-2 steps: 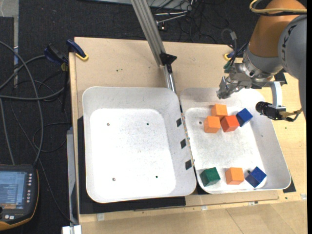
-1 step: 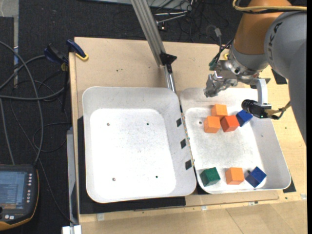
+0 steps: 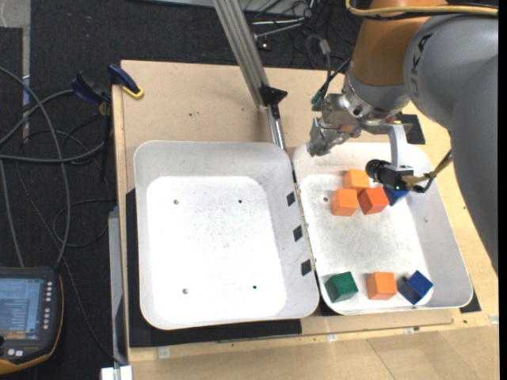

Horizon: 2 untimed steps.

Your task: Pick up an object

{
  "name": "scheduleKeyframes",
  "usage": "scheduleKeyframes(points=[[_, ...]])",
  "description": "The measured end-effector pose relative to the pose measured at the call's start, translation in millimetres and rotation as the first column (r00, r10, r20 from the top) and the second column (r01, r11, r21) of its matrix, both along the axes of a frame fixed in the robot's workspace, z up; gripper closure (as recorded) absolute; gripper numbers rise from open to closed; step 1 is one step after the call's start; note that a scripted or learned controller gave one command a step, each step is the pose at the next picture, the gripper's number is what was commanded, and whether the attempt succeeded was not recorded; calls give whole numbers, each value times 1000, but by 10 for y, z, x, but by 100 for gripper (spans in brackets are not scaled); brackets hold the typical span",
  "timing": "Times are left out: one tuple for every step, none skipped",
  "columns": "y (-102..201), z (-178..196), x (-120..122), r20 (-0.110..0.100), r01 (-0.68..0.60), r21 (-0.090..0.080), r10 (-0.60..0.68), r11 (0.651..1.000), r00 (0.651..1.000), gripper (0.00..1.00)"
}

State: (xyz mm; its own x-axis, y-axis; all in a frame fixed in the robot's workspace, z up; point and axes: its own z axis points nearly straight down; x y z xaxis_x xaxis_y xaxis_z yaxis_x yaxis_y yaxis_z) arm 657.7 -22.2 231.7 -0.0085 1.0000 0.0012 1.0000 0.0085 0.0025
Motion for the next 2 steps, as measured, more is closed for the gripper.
scheduleKeyframes(points=[[529, 109, -98, -2, 0, 0, 0, 1000, 1000, 100], [1032, 53, -72, -1, 1, 0, -1, 1000, 1000, 100]])
